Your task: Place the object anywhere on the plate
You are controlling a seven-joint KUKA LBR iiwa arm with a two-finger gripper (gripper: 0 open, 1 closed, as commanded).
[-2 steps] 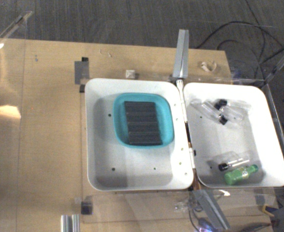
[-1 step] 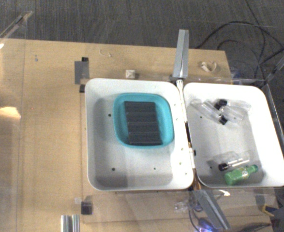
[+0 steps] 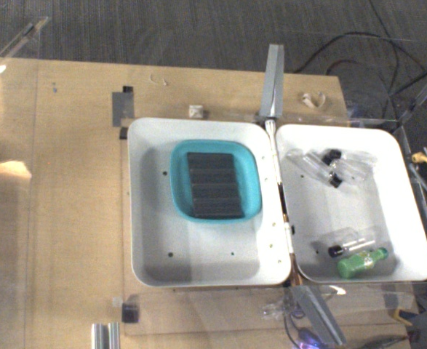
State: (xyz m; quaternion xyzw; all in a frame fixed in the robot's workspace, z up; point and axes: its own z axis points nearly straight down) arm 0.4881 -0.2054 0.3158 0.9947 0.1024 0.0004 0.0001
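Plate (image 3: 215, 179): turquoise, dark ribbed insert, left bin (image 3: 151, 253).
Object: green bottle (image 3: 361, 262), lying near front of right bin (image 3: 409, 195), beside clear vial (image 3: 348, 246).
Rear of right bin: clear black-capped vials (image 3: 331, 166).

Wooden bench (image 3: 53, 231) carrying two white bins, the left bin (image 3: 144, 264) and the right bin (image 3: 409, 195), dark cables (image 3: 377, 38) trailing over grey floor (image 3: 162, 13) beyond.
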